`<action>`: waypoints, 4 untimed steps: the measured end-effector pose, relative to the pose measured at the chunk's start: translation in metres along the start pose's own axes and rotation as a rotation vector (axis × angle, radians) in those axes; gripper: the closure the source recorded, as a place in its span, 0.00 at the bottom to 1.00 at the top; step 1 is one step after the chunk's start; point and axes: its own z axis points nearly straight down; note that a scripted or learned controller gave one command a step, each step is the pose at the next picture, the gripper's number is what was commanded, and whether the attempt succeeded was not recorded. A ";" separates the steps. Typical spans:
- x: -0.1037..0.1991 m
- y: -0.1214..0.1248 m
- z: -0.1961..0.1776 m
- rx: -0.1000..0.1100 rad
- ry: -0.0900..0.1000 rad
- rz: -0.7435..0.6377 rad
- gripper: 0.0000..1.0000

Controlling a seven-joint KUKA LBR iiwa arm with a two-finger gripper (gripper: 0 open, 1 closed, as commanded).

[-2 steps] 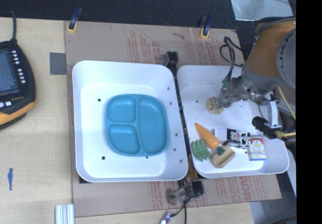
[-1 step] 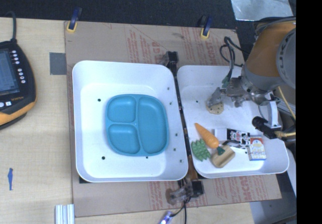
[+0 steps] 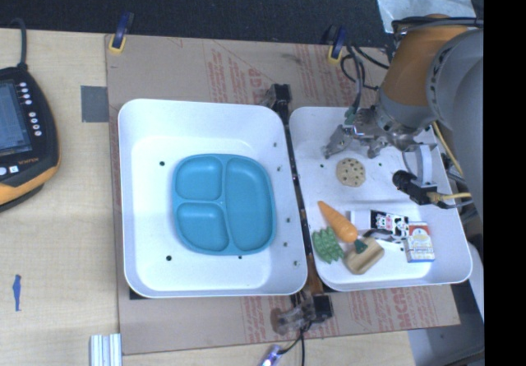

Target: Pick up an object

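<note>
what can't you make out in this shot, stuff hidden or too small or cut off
- Gripper, camera view: small and dark under the wrist; finger state unreadable.
- Far right of the right bin: the arm covers it.
- Small carton: print too small to read.
- Item beside the carrot and green piece: the tan object is too blurred to identify.
- Handheld pendant: cut off by the left edge.

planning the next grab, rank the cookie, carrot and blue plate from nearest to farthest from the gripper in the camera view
1. Cookie, right bin, just below the gripper.
2. Carrot, lower in the right bin.
3. Blue plate, middle of the left bin.
</note>
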 end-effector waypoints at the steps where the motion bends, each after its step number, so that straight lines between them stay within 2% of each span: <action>1: -0.024 -0.098 0.001 0.001 0.001 0.002 0.00; 2: 0.034 0.004 0.000 -0.002 0.003 0.001 0.00; 3: 0.021 -0.081 0.001 0.002 0.001 0.001 0.00; 4: 0.030 -0.006 0.000 -0.001 0.003 0.004 0.00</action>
